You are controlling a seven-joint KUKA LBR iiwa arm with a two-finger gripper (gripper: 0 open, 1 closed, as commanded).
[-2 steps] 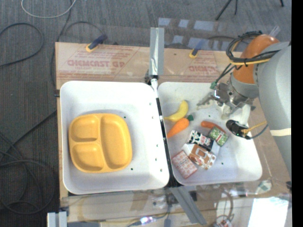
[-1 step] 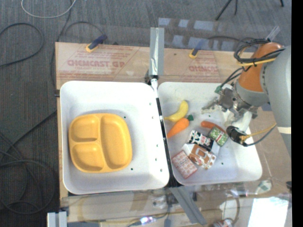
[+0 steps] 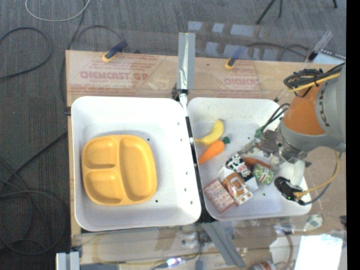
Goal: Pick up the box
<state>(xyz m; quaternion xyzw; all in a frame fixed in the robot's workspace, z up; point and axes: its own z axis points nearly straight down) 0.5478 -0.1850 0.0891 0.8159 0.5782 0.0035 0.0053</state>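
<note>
Several small boxes lie in the right bin (image 3: 236,108): a pink-red box (image 3: 216,195) near the front wall, an orange-brown box (image 3: 238,187) touching it, and a black-and-white box (image 3: 237,165) just behind. A green-and-red packet (image 3: 263,175) lies to their right. My gripper (image 3: 260,149) reaches in from the right and hangs low just behind and right of the black-and-white box. I see nothing held in it. The grey arm with its orange band (image 3: 304,117) covers the bin's right side.
A yellow banana (image 3: 211,133) and an orange carrot (image 3: 209,151) lie by the right bin's left wall. The left bin (image 3: 90,108) holds a yellow divided plate (image 3: 119,169). Cables (image 3: 298,193) trail over the right bin's front right corner.
</note>
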